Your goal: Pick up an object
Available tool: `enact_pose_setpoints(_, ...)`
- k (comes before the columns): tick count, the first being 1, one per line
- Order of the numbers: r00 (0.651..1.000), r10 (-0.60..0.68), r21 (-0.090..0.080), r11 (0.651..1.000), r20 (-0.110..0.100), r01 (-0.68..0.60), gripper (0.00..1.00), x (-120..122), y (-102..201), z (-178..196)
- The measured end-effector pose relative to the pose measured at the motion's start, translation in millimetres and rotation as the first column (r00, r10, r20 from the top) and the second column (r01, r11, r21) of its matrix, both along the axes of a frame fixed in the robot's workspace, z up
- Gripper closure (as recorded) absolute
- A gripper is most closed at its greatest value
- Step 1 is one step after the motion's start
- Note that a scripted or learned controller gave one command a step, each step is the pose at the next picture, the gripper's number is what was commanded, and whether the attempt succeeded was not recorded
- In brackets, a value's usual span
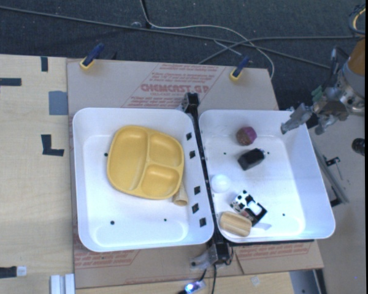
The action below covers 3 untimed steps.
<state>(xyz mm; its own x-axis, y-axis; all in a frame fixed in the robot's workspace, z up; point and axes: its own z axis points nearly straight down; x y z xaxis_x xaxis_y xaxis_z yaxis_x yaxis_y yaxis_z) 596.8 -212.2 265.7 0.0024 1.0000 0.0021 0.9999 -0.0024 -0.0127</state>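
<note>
Two shallow white bins sit side by side on a cardboard sheet. The left bin (89,164) holds a yellow divided plate (145,162), lying flat and taking up most of the floor, with a small tan piece (180,195) tucked against its lower right edge. The right bin (306,176) carries the smaller candidates for picking, loosely scattered and mostly apart, so each looks reachable from above: a tan oblong block (235,223) at the near wall, touching a black-and-white patterned item (249,206); a black block (251,158) near the centre; a purple ball (246,135) near the far wall; a small white ball (220,182) beside the divider. The gripper (291,125) hangs at the right bin's far right corner, above the rim, carrying nothing; whether its fingers are apart or together cannot be told. Nothing lies between it and the purple ball.
</note>
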Motion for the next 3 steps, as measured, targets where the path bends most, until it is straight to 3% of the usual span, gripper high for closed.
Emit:
enact_pose_setpoints(1, 1.0, 0.003, -0.003, 1.0, 0.012, -0.003, 0.0, 2.3, 0.6, 7.2)
enact_pose_setpoints(3, 1.0, 0.004, -0.002, 1.0, 0.006, -0.004, 0.0, 5.2, 1.6, -114.8)
